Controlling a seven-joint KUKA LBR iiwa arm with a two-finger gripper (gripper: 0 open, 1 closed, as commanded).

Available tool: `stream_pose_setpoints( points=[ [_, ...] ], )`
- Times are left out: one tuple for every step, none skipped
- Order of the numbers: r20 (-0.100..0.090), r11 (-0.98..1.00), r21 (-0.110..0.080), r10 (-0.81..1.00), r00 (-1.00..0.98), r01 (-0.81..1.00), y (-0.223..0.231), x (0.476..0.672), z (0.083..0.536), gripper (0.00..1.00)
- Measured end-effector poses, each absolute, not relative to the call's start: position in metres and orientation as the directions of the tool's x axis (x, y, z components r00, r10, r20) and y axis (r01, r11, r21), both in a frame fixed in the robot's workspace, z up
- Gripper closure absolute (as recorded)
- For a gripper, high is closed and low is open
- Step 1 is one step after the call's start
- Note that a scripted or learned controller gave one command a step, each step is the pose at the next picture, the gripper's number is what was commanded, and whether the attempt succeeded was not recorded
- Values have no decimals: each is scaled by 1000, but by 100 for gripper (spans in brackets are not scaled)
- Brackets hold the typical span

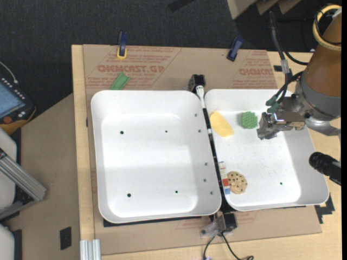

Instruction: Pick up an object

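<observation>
Arm: the grey arm with the orange band (325, 64) comes in from the right and leans over the right bin.
Gripper (267, 130): hangs over the upper middle of the right bin, its dark metal end pointing down and to the left. Nothing shows between its tips.
Jaws: too small and too dark from where I stand; I cannot tell whether they are apart or together.
Right bin (303, 188): shallow, white, holding three loose things and a small card.
Green object (249, 119): a small knobbly square, just beside the gripper on its left, lying on the bin floor. Whether the two touch, I cannot tell.
Yellow object (221, 124): a smooth, rounded lump, left of the green one and near the wall shared with the other bin.
Cookie (236, 182): round, tan, with dark specks, lying near the lower left corner of the right bin, well apart from the gripper.
Red and blue card (225, 183): a small piece touching the cookie's left side, against the dividing wall.
Left bin (108, 145): white, with four small dark dots on its floor.
Bench: both bins sit on a brown cardboard sheet (162, 64) with red print; two blue clamps (122, 45) grip its far edge, and a green strip (120, 82) lies above the left bin.
</observation>
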State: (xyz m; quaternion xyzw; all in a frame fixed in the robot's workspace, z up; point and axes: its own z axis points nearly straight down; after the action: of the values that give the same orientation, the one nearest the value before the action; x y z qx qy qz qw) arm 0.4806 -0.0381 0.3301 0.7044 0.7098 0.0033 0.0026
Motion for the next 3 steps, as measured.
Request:
stream_pose_setpoints(
  points=[
    [1,8,3,1000,-8,1000,33,480,332,100],
    [-1,-6,-5,1000,6,1000,-25,479,298,100],
    [0,0,2,1000,0,1000,-22,480,311,100]
  ],
)
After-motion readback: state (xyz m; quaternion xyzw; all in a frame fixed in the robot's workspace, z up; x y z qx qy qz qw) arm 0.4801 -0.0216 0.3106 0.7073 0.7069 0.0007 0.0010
